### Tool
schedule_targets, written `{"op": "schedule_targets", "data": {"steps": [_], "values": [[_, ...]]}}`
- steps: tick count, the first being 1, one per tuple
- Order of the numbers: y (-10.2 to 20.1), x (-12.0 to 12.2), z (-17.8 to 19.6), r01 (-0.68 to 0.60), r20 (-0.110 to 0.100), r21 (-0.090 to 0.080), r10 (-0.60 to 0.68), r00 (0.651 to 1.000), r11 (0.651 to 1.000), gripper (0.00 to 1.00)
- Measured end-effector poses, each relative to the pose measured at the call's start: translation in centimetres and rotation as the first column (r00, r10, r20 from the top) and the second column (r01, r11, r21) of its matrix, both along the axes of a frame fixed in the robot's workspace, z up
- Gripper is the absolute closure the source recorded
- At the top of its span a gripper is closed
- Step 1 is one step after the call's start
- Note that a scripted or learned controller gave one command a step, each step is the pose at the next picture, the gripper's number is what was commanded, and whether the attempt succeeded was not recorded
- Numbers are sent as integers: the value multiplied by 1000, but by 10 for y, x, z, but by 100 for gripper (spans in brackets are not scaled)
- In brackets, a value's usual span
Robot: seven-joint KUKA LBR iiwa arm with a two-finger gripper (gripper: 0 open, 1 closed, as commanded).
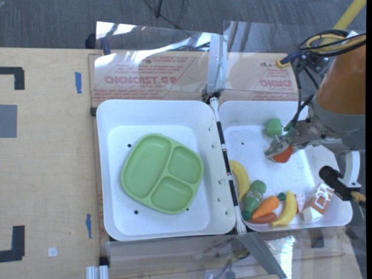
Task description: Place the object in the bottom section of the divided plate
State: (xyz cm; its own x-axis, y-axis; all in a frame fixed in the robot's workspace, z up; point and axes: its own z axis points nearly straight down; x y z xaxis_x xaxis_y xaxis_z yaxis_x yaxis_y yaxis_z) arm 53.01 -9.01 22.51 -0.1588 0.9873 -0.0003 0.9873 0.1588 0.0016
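Note:
A light green divided plate lies in the left bin, with one large section at the upper left and two smaller ones at the right and bottom. My gripper is over the upper middle of the right bin. It is shut on a small red-orange object, which shows just below the fingertips. A round green object sits just behind the gripper, apart from it.
Along the right bin's front lie a yellow banana, a green vegetable, an orange carrot, a second banana and a small orange-and-white carton. A clear plastic wall stands behind both bins.

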Motion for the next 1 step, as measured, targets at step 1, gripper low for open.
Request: {"op": "schedule_targets", "data": {"steps": [1], "values": [[66, -29, -41, -63, -4, 0, 63, 998, 998, 100]]}}
